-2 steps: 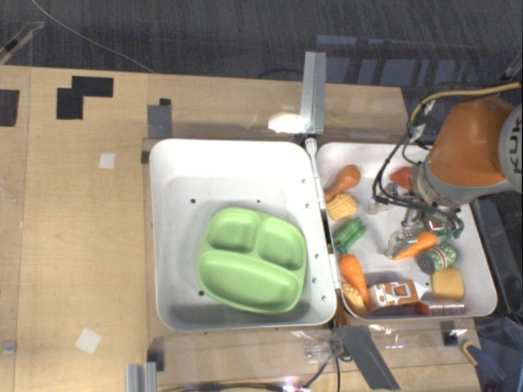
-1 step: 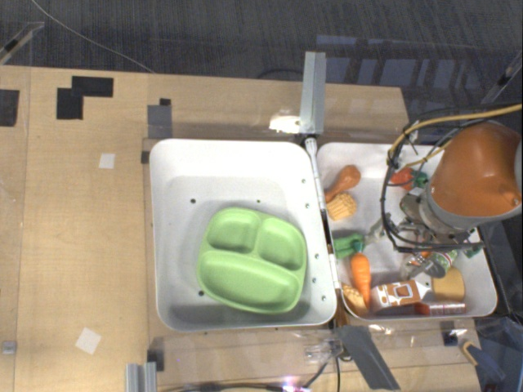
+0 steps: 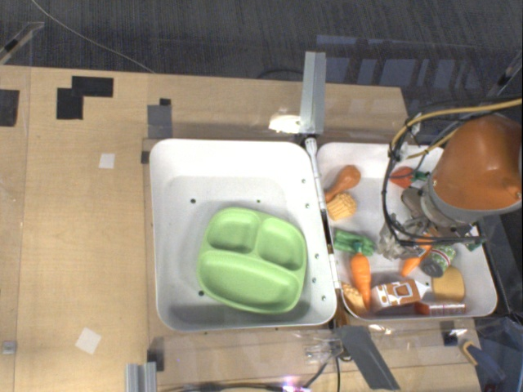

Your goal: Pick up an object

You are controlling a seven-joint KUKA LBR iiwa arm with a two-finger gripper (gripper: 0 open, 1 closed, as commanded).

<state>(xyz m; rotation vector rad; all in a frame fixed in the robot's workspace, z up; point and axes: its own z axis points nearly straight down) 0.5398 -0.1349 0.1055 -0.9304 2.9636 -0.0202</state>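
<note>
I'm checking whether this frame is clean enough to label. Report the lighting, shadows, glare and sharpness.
Camera view: even overhead light. The green divided plate casts a soft shadow on the left bin floor. There is mild glare on that bin's rim and a bright spot at the bottom edge of the frame. The orange band of the arm looks soft, and the small items in the right bin are sharper but crowded.

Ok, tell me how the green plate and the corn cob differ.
The green plate is large and flat with three compartments; the corn cob is small, yellow and rounded. The plate lies in the left bin, the corn among other toy foods in the right bin. Both rest untouched.
</note>
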